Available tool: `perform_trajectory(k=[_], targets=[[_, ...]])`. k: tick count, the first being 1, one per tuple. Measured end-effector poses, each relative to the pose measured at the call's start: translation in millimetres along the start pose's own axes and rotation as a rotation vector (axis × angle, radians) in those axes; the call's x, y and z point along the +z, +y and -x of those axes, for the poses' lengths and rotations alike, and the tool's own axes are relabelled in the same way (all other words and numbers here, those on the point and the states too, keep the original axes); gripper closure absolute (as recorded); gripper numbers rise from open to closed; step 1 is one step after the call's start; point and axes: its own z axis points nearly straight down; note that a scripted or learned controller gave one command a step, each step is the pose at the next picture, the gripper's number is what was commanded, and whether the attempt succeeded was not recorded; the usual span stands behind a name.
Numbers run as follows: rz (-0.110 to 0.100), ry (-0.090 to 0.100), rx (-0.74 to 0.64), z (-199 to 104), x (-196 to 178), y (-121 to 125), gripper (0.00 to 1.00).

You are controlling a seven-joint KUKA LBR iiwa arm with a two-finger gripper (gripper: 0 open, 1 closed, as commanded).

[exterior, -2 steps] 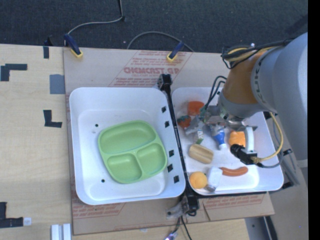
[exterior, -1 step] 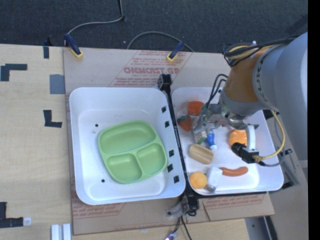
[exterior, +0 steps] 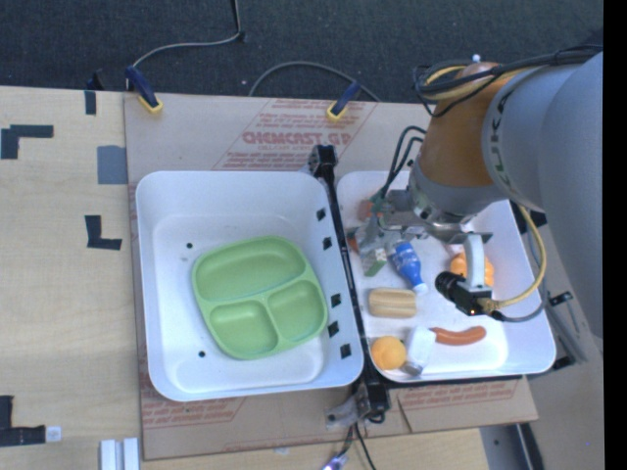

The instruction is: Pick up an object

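Gripper (exterior: 384,231) sits low in the right bin (exterior: 524,352), over clutter near the blue bottle (exterior: 407,263), presumably hunting a pick. We cannot tell its state; wrist blocks it.

Blue bottle (exterior: 408,265) lies tilted in the right bin (exterior: 524,355), beside a bun (exterior: 392,304).

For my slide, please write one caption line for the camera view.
KUKA arm reaching over the right bin of small objects, beside the left bin holding a green divided tray.
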Motion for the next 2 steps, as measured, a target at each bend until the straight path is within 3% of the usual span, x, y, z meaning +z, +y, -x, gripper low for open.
perform_trajectory(k=[1, 2], targets=[[0.0, 0.0, 0.0, -69, -78, 0, 1.0], [-0.003, -0.001, 0.002, -47, -15, 12, 1.0]])
